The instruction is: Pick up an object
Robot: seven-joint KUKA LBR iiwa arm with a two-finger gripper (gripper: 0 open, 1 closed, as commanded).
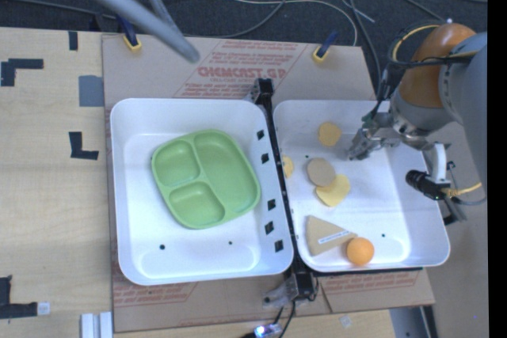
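Table: light wood at the left of the frame, with a brown cardboard sheet under both bins and dark carpet with loose cables along the top.
Arm: grey with an orange band, reaching in from the right edge and bent down over the right bin.
Left bin: white and shallow, at centre left, holding a green divided tray.
Right bin: white, at centre right, holding every loose piece.
Gripper: low over the upper middle of the right bin, just right of the yellow disc; I cannot tell how the jaws stand, and nothing shows between them.
Candidates to pick: yellow disc at upper left of the right bin; tan disc overlapping a yellow heart-shaped piece at mid bin; tan wedge touching an orange ball at the bottom.
Risk, flat pieces: they look thin and lie flat on the floor, so the jaws may well slide over them and close on nothing.
Risk, overlap: going for the tan disc could drag the heart-shaped piece along.
Risk, ball: it would likely roll away if nudged off centre.
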